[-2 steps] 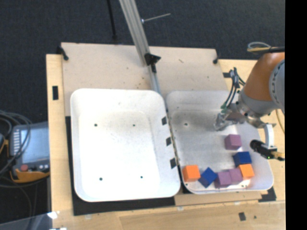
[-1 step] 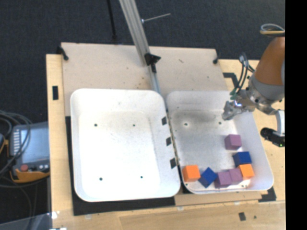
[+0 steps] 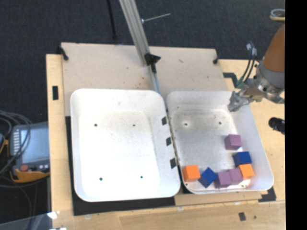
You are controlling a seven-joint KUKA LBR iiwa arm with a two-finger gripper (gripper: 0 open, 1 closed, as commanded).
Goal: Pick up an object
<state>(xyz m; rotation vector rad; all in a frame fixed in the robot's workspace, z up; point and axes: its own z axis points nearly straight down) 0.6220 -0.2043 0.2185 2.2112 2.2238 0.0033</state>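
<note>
Several small cubes lie in the right bin (image 3: 201, 110). A purple cube (image 3: 233, 141) sits alone by the right wall. Below it are a blue cube (image 3: 242, 157) and an orange cube (image 3: 246, 170). Along the near wall lie two purple cubes (image 3: 229, 178), another blue cube (image 3: 208, 176) and an orange cube (image 3: 191, 172). My gripper (image 3: 236, 102) hangs over the bin's far right corner, well apart from all the cubes, with nothing seen between its fingers.
The left bin (image 3: 120, 143) stands beside the right one. A slanted aluminium post (image 3: 136, 28) rises behind the bins. A handheld control unit (image 3: 29, 150) with cables lies left of the bench.
</note>
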